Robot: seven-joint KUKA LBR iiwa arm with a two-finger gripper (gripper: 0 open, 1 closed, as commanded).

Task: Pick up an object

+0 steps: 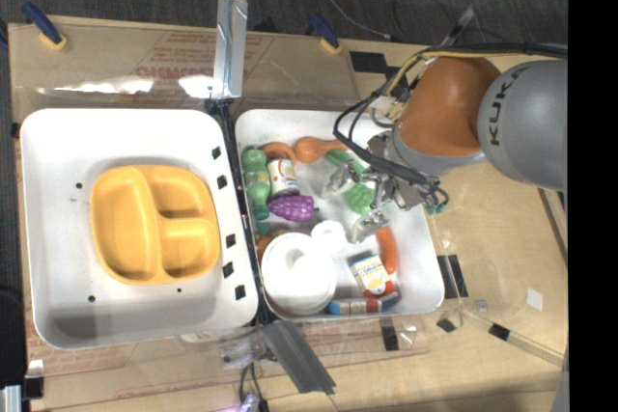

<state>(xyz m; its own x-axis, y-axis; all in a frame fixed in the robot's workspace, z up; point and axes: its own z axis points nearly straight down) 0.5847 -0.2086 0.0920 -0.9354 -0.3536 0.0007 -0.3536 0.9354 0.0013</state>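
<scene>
Bench w/ two white bins side by side.

Left bin (58, 236): one yellow divided tray (154, 222), sitting mid-bin.

Right bin (430, 289), crowded: white bowl (297, 273) at near edge; purple grape bunch (293, 206) mid-left; green bottle (257, 188) along left wall; small can (281, 176) beside it; orange gourd-like piece (311, 149) near far wall; green toy item (360, 198) centre-right; orange carrot-like stick (387, 249) by right wall; small printed carton (369, 273) nr the bowl.

Arm: grey w/ orange band, reaching in from right, wrist over right bin. Gripper (372, 203) low among the clutter, right at the green toy item. Claw state: cannot tell, cables and wrist block it.

Step (est.): descent/grasp attempt; nothing visibly lifted. Likely target: green toy item, resting in bin.

Next move needs: firm closure on one item only, then straight lift clear of neighbours, esp. grape bunch and carrot-like stick close by.
</scene>
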